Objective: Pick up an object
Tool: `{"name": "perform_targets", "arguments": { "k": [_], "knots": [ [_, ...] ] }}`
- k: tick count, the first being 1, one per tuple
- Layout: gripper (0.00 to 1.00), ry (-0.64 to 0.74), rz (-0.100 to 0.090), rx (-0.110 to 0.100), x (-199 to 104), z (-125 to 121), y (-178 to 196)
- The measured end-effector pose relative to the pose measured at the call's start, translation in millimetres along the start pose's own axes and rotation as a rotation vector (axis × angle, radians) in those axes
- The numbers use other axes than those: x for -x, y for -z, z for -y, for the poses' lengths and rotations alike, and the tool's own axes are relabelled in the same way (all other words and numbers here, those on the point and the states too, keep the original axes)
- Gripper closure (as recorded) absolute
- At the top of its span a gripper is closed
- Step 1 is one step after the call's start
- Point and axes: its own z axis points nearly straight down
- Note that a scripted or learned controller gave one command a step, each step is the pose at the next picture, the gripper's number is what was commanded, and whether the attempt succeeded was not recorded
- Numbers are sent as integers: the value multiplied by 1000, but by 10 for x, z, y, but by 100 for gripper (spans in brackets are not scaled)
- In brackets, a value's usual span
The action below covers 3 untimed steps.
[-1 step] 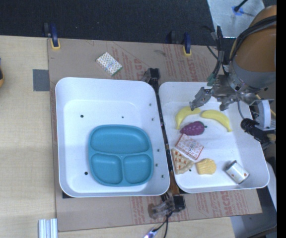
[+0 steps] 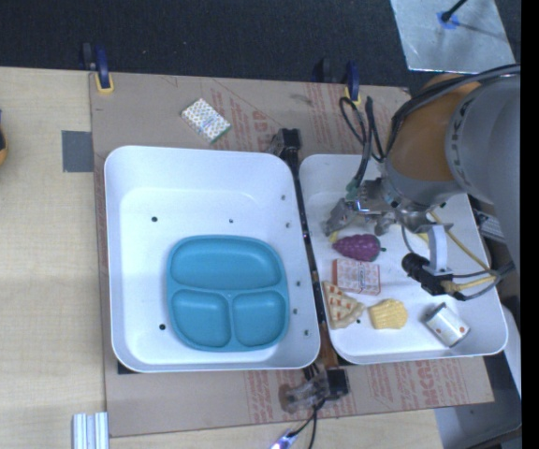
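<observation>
The arm point(image 2: 447, 138) reaches over the right bin point(image 2: 494, 340), its gripper point(image 2: 363, 215) low at the bin's far left. Whether it is spread or closed cannot be told. The grapes point(image 2: 357, 246) lie just below it, long axis left-right.

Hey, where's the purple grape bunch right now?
In the camera view the purple grape bunch lies in the right bin, near its left side, just below the tool and just above the pink wafer.
</observation>
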Motion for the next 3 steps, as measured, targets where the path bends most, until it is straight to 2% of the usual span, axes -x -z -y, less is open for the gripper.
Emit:
{"name": "perform_targets", "arguments": {
  "k": [1, 2, 3],
  "knots": [
    [0, 1, 0, 1, 75, 423, -18],
    [100, 4, 1, -1, 86, 424, 83],
    [100, 1, -1, 4, -560, 41, 994]
  ]
}}
